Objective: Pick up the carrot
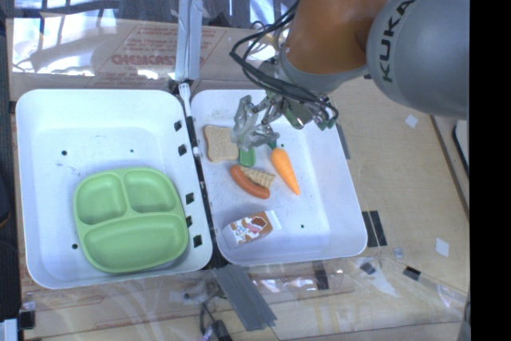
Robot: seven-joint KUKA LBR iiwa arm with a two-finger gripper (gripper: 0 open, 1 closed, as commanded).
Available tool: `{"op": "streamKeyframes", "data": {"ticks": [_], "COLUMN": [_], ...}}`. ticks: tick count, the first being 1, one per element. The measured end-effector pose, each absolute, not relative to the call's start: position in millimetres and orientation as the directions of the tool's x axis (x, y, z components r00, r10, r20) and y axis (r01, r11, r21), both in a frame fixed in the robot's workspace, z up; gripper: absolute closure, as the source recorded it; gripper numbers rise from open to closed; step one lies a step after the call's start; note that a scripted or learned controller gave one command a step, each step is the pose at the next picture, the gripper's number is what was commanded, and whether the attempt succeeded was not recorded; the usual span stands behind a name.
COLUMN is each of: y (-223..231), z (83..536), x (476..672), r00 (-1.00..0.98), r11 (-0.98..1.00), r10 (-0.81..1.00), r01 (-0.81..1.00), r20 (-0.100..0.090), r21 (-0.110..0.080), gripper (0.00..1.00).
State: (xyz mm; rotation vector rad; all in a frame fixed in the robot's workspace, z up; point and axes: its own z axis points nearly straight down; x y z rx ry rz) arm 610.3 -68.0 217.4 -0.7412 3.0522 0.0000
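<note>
The carrot (285, 169) lies tilted in the right bin (339, 212), with a sausage (250, 181), a waffle-like wedge (259, 176) and a bread slice (220, 144) crowded just to its left and a small carton (251, 227) nearer the front. The gripper (254, 129) hangs above the bread and the carrot's top, gripping nothing visible; whether it is wide or narrow I cannot tell. A green divided plate (128, 218) sits in the left bin (48, 124).

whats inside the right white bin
In the right white bin: an orange carrot, a reddish sausage, a toast slice, a wafer cone piece and a small printed carton. The hand covers whatever lies beneath it.
</note>
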Motion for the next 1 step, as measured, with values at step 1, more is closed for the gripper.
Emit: {"op": "streamKeyframes", "data": {"ticks": [1], "y": [-101.0], "z": [256.2], "x": [584.9], "r00": [-0.548], "r11": [0.548], "r10": [-0.836], "r01": [-0.836], "r20": [-0.003], "r21": [-0.005], "gripper": [1.00]}}
